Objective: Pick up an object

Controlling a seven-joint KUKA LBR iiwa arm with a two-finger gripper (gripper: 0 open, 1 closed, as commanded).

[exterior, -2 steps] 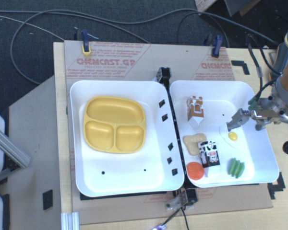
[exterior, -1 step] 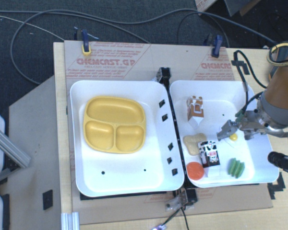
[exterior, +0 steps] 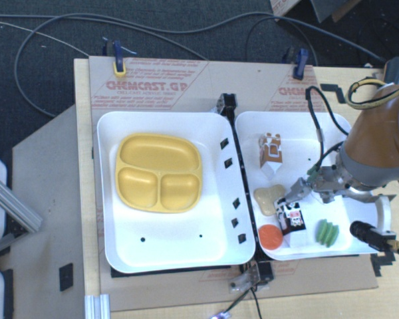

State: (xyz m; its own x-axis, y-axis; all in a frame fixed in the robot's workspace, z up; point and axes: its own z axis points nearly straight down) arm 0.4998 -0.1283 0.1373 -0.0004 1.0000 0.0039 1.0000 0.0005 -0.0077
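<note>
Bench: a tan board (exterior: 186,85) with red lettering along its upper part, clamped at the top edge by a blue and yellow clamp (exterior: 119,57) toward the upper left and a blue clamp (exterior: 300,61) toward the upper right.
Left bin: a shallow white bin (exterior: 186,244) filling the centre-left of the frame.
Yellow tray: a three-compartment yellow tray (exterior: 160,172) lies flat in the upper-left part of the left bin.
Right bin: a second white bin (exterior: 286,121) sits just beside the left one, with black clips down the seam between them.
Arm: the grey and orange arm (exterior: 379,145) enters from the right edge, over the right bin.
Gripper: the gripper (exterior: 296,193) is low over the middle of the right bin, pointing toward lower left; whether its fingers are wide or narrow I cannot tell.
Tan piece: a pale tan object (exterior: 269,198) lies just left of the gripper tip.
Black and white item: a small printed object (exterior: 293,218) lies just below the gripper.
Orange disc: a round orange object (exterior: 270,236) rests near the bin's lower-left corner.
Green item: a ribbed green object (exterior: 328,233) lies toward the lower right of the bin.
Brown and white item: a small brown and white object (exterior: 271,150) sits in the bin's upper part, apart from the rest.
</note>
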